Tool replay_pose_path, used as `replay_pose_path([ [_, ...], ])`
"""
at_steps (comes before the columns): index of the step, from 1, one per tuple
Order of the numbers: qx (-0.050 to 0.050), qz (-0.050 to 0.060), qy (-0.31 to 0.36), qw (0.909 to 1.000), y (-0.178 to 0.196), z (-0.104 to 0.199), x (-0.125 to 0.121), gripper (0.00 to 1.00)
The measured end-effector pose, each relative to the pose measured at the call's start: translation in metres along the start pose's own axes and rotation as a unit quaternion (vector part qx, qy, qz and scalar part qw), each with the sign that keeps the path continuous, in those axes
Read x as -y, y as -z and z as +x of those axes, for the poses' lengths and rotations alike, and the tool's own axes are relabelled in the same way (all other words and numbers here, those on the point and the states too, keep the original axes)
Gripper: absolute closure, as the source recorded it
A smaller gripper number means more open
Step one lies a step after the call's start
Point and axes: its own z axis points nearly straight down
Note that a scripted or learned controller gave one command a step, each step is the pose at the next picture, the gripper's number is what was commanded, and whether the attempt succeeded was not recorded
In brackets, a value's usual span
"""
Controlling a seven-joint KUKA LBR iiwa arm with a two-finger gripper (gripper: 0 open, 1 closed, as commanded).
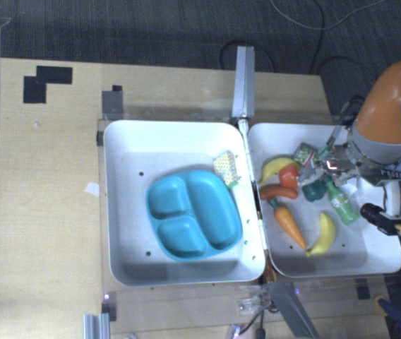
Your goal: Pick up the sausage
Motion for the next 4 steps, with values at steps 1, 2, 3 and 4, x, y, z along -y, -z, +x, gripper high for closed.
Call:
replay_pose_path([
  [1,0.001,-0.005,0.020,0.9998,-0.059,0.045,-0.023,0.00],
  [2,0.000,-0.008,0.021,0.9997,-0.047,0.046,-0.025,1.00],
  [3,0.001,-0.003,0.083,0.9966,0.039,0.064,-0.097,1.00],
  [4,0.001,-0.002,0.204,0.9789,0.037,0.068,-0.098,1.00],
])
